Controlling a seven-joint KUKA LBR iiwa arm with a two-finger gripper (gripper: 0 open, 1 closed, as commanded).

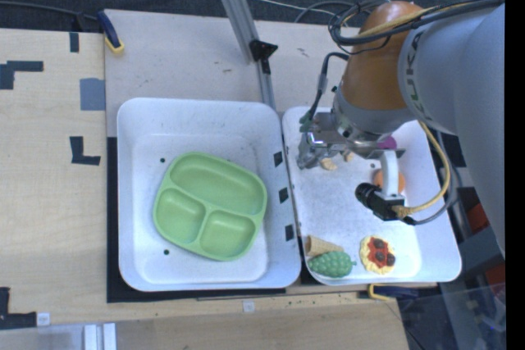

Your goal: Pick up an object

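The arm (pixel 410 70) enters from the right and its gripper (pixel 316 152) is positioned low over the upper left area of the right bin (pixel 344 205), close to the wall it shares with the left bin (pixel 139 250). How far the gripper is open cannot be determined from this angle, and no object can be confirmed in its hold.

A small tan object (pixel 330 165) lies on the bin floor directly beside the gripper, on its lower right side; contact between the two cannot be resolved.

Other candidate objects in the right bin:
- An orange and white item (pixel 390 175), to the right of the gripper, partly hidden by the wrist hardware.
- A green bumpy toy (pixel 331 263), a tan wedge (pixel 320 245) and a red and yellow piece (pixel 378 253), grouped along the near edge, well apart from the gripper.

The left bin holds a green divided plate (pixel 211 205).
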